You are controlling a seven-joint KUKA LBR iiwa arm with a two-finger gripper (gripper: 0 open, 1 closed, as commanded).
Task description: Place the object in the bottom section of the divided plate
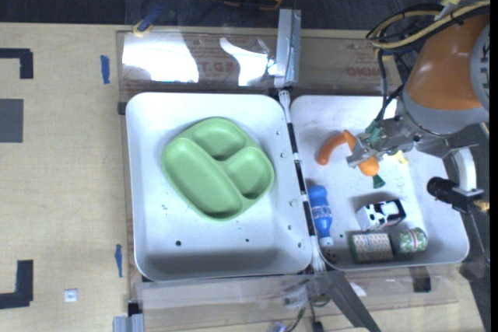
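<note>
Green divided plate (218,167) sits mid left bin (148,245), all three sections bare. Arm (443,74) comes in over the right bin's (455,241) far right corner. Gripper (372,152) hangs over the bin's upper middle, right on an orange carrot-like toy (334,145); jaw state: cannot tell, too cluttered there. Blue bottle (319,210) lies along the bin's left wall. Black-and-white cow-patterned item (381,214) and a green can (387,243) lie near the front edge.
</note>
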